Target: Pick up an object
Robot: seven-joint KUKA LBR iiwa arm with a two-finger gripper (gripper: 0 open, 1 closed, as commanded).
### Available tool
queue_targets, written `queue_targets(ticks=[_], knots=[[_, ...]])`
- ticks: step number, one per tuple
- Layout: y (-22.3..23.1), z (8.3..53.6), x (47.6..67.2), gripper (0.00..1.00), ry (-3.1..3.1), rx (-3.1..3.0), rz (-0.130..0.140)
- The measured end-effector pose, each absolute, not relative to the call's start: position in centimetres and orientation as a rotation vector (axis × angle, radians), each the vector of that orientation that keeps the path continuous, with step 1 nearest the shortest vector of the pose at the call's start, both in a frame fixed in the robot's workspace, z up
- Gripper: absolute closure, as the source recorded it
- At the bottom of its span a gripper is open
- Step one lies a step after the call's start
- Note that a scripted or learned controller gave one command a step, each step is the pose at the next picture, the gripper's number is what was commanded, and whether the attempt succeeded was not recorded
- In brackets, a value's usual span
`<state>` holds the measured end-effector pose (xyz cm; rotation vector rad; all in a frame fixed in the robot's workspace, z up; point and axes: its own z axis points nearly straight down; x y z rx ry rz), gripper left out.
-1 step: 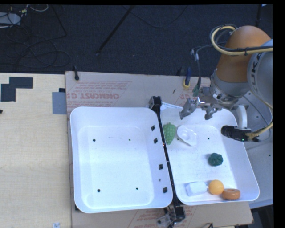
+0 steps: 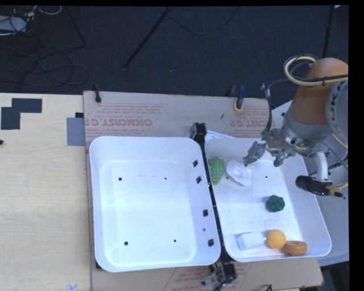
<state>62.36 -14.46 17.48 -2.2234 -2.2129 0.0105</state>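
Seemingly mid-approach: gripper hovering open and empty over right bin, just beside white cup and green object, with descent onto one piece and a firm close needed next.

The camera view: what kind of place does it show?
Probably a robot test bench in a lab. A grey arm reaches over two white bins, small toy-like objects such as an orange ball lie in the right one, and cables run across the dark floor.
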Motion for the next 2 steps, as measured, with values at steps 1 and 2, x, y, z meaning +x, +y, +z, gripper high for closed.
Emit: queue_targets(ticks=[1,2], knots=[[-21.5,17.7,59.4,0.00,-2.214,-2.225,0.006],[-21.3,8.5,53.1,0.00,-2.216,-2.221,0.001]])
